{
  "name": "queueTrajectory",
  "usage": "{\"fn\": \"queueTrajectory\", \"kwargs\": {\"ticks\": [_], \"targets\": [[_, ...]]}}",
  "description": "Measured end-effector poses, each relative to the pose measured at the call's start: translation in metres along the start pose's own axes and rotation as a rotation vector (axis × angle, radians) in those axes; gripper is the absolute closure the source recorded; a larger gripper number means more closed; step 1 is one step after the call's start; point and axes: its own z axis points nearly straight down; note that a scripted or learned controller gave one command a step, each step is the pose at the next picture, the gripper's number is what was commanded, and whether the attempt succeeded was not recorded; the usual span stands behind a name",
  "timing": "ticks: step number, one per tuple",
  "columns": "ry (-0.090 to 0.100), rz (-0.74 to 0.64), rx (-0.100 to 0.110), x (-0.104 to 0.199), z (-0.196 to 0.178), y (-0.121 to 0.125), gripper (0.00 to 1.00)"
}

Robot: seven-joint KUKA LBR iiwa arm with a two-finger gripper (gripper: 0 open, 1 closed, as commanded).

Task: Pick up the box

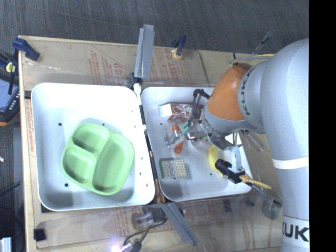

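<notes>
A small white and brown box [176, 111] lies flat near the far wall of the right bin [157, 101]. My gripper [177, 136] hangs low over the middle of that bin, just on the near side of the box and apart from it. A small orange thing [179, 147] lies right under the gripper's tip. The arm's orange band and grey wrist hide the bin's right part.
A flat square with a speckled green pattern [174, 168] lies near the right bin's front wall. A yellow thing [212, 155] peeks out beside the wrist. In the left bin [47, 98] sits a green divided plate [98, 158].
</notes>
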Motion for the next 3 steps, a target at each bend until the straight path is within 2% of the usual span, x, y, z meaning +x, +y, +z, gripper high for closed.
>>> {"fn": "queueTrajectory", "kwargs": {"ticks": [1,2,3], "targets": [[0.004,-0.035,0.007,-0.034,-0.002,0.095,0.00],[0.000,0.008,-0.002,0.023,-0.002,0.046,0.00],[-0.001,0.106,-0.004,-0.047,-0.025,0.066,0.00]]}}
